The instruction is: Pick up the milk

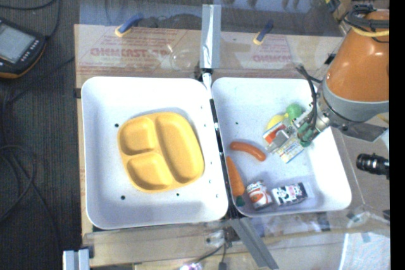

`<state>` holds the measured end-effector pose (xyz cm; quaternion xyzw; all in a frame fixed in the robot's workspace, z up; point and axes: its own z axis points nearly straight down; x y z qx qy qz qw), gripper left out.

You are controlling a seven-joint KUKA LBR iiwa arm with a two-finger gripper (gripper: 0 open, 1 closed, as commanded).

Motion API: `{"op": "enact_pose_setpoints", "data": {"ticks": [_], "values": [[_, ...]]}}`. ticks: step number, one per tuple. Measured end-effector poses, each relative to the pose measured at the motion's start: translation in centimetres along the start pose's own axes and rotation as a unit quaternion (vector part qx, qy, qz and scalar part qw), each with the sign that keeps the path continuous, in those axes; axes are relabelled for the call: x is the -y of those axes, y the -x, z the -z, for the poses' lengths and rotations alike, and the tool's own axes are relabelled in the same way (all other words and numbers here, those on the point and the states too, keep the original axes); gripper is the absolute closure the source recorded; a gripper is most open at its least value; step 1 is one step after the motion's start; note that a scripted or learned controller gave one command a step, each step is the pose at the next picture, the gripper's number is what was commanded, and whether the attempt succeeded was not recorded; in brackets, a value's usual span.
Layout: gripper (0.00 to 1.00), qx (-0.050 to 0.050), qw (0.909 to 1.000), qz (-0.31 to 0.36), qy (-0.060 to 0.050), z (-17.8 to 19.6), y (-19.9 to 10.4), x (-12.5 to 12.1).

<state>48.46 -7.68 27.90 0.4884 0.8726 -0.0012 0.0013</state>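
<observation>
What looks like the milk (286, 150), a small whitish carton with printed sides, lies tilted in the middle right of the right bin (329, 183). My gripper (297, 136) is low over the carton's upper right end, at or very near it. The grey arm with its orange band comes in from the right above the gripper. A yellow piece (276, 121), a green piece (294, 112) and a red piece (272, 133) crowd the carton's upper left side.
A sausage (248, 150), a carrot (235, 178), a small can (257, 194) and a dark labelled carton (289, 193) lie along the right bin's left and front. The left bin (101, 110) holds a yellow divided tray (162, 150).
</observation>
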Motion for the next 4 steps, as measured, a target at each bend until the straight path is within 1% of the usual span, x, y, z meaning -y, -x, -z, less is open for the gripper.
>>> {"op": "enact_pose_setpoints", "data": {"ticks": [1,2,3,4], "values": [[1.0,-0.001,0.9936,0.113,0.0,-8.7,7.1,2.9],[1.0,-0.002,0.9963,0.086,0.001,-16.6,2.1,1.3],[1.0,-0.001,0.9997,0.025,0.0,-7.1,-1.0,-1.5],[1.0,-0.001,0.9998,0.021,0.0,-7.2,-1.6,-1.0]]}}
